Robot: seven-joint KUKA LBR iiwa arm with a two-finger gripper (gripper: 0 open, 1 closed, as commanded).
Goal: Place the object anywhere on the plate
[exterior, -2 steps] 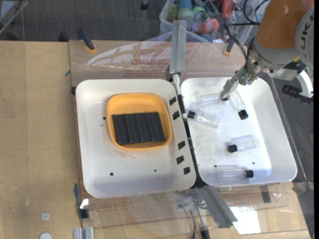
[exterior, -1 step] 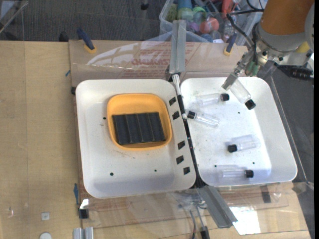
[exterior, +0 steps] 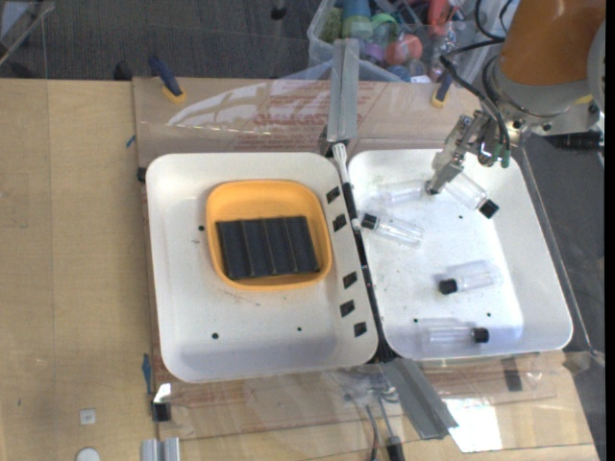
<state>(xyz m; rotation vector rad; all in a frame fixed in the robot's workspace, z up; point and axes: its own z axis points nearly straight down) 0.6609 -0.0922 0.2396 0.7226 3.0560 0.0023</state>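
Fingers of the gripper are pointing down and leftward into the right bin, their tips sitting at the upper middle of it, beside a clear vial with a black cap. Whether they are released or clenched cannot be told at this size, and nothing is showing clearly between them. Above them the grey arm with its orange band is reaching in from the upper right.

Four clear, black-capped vials are lying apart in the right bin: the one by the tips, a second vial near the bin's left wall, a third vial around the middle, and a fourth vial near the front edge.

In the left bin an orange plate is sitting, carrying a dark ribbed block. Both bins are resting side by side on the wooden surface, touching along a grey divider.
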